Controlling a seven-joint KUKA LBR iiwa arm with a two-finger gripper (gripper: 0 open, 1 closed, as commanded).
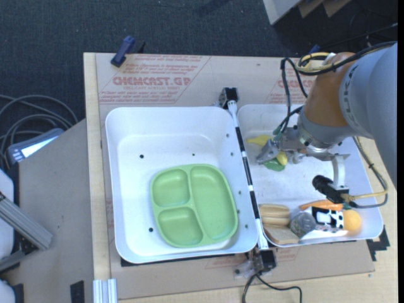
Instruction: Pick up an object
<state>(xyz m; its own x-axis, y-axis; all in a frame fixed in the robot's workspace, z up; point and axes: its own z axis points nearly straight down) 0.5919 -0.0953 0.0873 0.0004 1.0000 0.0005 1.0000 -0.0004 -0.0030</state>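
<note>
My gripper [273, 153] is low in the right bin [297, 175], near its far left corner by the divider. Right under its tip lies a small yellow-green object [278, 161], partly covered by the gripper. A yellow piece [257, 141] lies just beyond it, toward the bin's far wall. I cannot see whether anything is gripped. Along the near edge of the same bin are a wooden utensil [275, 214], a grey ball [302, 223], a black-and-white toy [329, 218] and a yellow-orange ball [351, 221].
The left bin [126, 137] holds a green divided plate [192, 204]. An orange stick [320, 204] lies above the toys. A blue clip [122, 50] rests on the cardboard behind the bins. The arm's bulk [360, 93] hangs over the right bin's far side.
</note>
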